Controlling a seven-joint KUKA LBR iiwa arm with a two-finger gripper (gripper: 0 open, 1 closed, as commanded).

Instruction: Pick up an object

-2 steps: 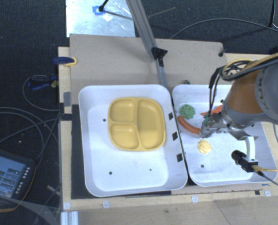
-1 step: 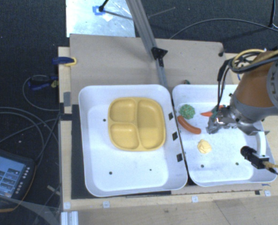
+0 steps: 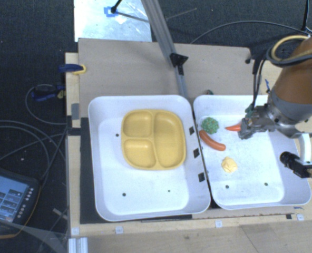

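Note:
In the right bin [image 3: 261,194] lie a green broccoli piece [image 3: 210,124], a red-orange sausage [image 3: 212,140], a pale yellow lump [image 3: 229,165] and an orange carrot [image 3: 233,127]. The gripper [image 3: 247,130] hangs low at the carrot's right end, its dark fingers over that tip. The carrot's left part sticks out toward the broccoli. The wrist hides where the fingers meet the carrot.
The left bin [image 3: 108,194] holds a yellow divided plate [image 3: 153,139]. A grey pole [image 3: 161,25] slants over the bench behind the bins. The arm's orange band [image 3: 298,78] looms over the right bin's far right corner. A black fitting [image 3: 295,164] sits by the right wall.

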